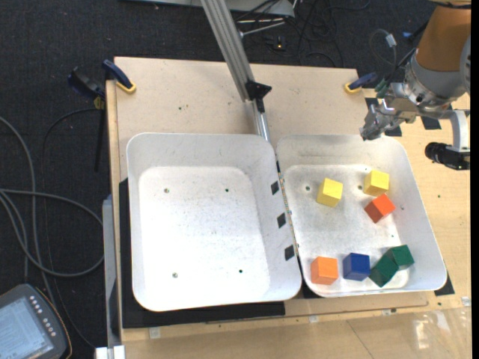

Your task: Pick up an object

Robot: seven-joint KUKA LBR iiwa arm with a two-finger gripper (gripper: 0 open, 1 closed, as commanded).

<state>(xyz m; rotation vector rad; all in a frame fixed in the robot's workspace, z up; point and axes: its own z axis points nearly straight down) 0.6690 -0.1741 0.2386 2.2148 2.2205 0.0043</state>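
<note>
We log: pincer (372,130) upper right, above right bin (426,223) rim, finger state untellable; we judge pre-descent hover. Yellow cube (377,181), red cube (379,207) nearest.

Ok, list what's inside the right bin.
The right bin holds two yellow blocks, a red-orange block, an orange block, a blue block and two touching green blocks. Whatever lies beneath them is covered.

Dark carpet floor (45,43), black cables (30,223), beige bench (187,96), metal pole (224,36).
</note>
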